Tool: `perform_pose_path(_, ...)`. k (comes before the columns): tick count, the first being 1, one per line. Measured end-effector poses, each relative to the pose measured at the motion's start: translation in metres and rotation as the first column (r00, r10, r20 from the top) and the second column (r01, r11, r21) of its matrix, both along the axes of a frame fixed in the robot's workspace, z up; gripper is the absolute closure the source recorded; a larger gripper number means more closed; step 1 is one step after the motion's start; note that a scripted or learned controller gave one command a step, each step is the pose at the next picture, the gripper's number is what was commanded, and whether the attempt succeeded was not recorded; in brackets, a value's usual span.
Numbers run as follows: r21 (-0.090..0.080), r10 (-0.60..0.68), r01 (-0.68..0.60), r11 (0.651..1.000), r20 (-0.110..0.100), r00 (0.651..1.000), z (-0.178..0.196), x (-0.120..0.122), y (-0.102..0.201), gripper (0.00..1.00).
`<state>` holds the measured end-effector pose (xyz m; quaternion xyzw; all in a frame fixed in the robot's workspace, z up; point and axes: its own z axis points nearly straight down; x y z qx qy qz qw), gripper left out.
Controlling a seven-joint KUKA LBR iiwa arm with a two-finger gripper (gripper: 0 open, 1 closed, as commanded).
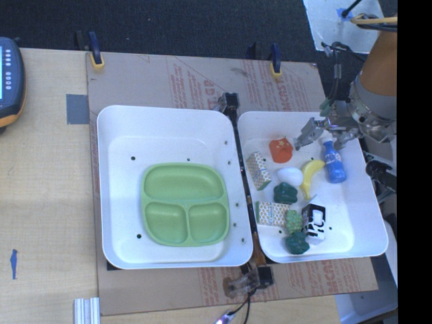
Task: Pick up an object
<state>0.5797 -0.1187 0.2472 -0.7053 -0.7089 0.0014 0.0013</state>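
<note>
My gripper (327, 139) hangs over the back of the right bin (364, 245), open, its two grey fingers spread apart. A blue bottle (333, 165) lies just below it, its cap near the gap between the fingers, not gripped. To the left of the gripper is an orange-red block (281, 149). A yellow banana (310, 174) and a white egg (291, 175) lie in front of it. Further forward are a dark green lump (286, 193), two patterned boxes (258, 169) (272, 212), a green bumpy piece (293, 219), a teal lump (296, 243) and a black-and-white item (314, 221).
The left bin (115, 181) holds a green divided plate (184, 203). A rim runs between the two bins at the middle. A blue and orange device (10, 79) sits at the far left of the bench. Clamps (275, 58) hold the board at the back.
</note>
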Motion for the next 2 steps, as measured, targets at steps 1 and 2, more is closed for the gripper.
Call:
perform_pose_path(1, 0.000, 0.004, -0.004, 1.000, -0.006, 1.000, -0.125, 0.065, 0.014, 0.00)
perform_pose_path(2, -0.001, 0.003, -0.003, 1.000, -0.004, 1.000, -0.158, 0.075, 0.016, 0.00)
